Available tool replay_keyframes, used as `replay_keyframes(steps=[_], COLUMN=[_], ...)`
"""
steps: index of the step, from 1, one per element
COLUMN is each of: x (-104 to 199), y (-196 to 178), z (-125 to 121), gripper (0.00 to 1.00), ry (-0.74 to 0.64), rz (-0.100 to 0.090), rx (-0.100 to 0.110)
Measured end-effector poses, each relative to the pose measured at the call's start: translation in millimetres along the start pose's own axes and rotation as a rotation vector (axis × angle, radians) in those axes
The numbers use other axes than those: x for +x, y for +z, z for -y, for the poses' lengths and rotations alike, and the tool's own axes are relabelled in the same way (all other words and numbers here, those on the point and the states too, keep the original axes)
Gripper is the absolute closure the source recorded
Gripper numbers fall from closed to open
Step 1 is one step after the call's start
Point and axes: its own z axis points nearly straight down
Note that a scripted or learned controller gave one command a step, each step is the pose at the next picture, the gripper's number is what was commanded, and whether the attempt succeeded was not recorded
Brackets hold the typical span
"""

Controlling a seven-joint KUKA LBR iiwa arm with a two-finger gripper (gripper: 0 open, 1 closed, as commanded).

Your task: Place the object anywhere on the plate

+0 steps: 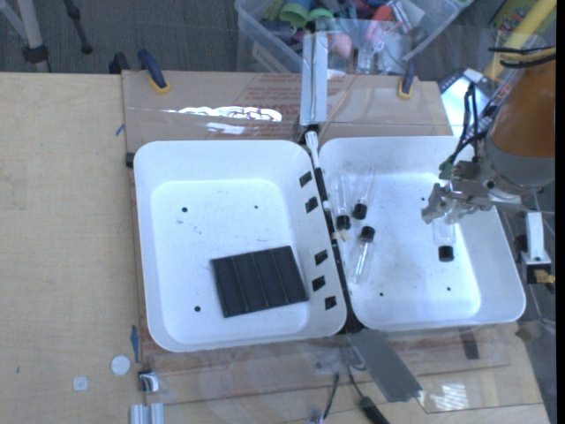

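Camera view from above gives us two shallow white plastic bins side by side on a pale wooden bench (62, 237). We see the left bin (168, 170) holding a dark grey ribbed rectangular plate (259, 281), lying flat and turned slightly askew toward the near side of the bin floor. We see the right bin (494, 299) holding several small clear plastic vials with black caps: one long vial (363, 253) lies near the divider between the bins, with two black caps (359, 210) just above it and more clear tubes (351, 186) beside them toward the far wall. A separate small black-capped piece (446, 253) sits on the floor of the right bin, well apart from the plate.

Our grey arm with its orange band (530, 104) reaches in from the right, and its two-finger gripper (444, 222) hangs over the right bin just above that small black-capped piece. Something clear seems to sit by the fingertips, but we cannot tell whether the gripper is released or clenched, nor whether it grasps anything.

Beyond the bins stands a clear tub of colourful toys (353, 7).
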Motion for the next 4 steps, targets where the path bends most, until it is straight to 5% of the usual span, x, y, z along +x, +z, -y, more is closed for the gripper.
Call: replay_keyframes(steps=[1,2,3,4], x=[76,140,202,271], y=[-60,-97,-32,-63], z=[-51,6,17,-13], gripper=[1.0,1.0,1.0,1.0], ry=[0.354,0.211,-0.159,0.116], rz=[0.001,0.001,0.0,0.001], rx=[0.0,0.006,0.006,0.0])
